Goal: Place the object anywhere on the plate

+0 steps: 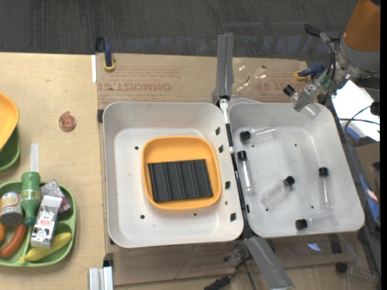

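A yellow plate [180, 145] lies in the left bin [124, 162], and a dark grey ridged slab [181, 180] rests on the plate's middle. Several clear vials with black caps lie loose in the right bin [344, 162], among them one near the back left [259, 134], one in the middle [277, 191] and one at the front [313, 222]. My gripper [304, 100] hangs over the back right edge of the right bin, above the rim and apart from every vial. Nothing shows between its tips.
A metal divider bar [224, 71] runs back from between the bins. On the wooden table to the left sit a green tray of toy food [60, 246], a yellow bowl [6, 122] and a small pink disc [67, 121]. Cables hang at the right.
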Tool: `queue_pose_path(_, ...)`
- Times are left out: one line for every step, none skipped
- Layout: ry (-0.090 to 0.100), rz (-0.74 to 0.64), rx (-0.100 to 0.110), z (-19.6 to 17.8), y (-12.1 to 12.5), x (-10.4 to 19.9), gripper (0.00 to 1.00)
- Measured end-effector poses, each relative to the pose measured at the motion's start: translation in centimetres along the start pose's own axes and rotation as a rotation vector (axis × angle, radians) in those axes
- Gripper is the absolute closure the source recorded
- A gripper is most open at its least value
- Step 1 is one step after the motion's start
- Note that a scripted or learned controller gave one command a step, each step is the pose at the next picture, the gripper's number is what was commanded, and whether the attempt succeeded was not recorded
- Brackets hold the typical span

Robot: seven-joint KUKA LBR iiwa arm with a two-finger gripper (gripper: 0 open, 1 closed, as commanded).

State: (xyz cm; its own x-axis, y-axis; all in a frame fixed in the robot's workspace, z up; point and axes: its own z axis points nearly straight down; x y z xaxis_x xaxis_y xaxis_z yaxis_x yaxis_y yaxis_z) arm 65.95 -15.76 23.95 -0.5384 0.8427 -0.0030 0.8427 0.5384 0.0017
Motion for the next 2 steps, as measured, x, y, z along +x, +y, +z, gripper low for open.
queue_pose_path(0.002,-0.226,0.001,5.3,0.5,0.9,1.0)
queue_pose_path(0.0,-0.291,0.0,-0.8,-2.8,-2.8,1.0)
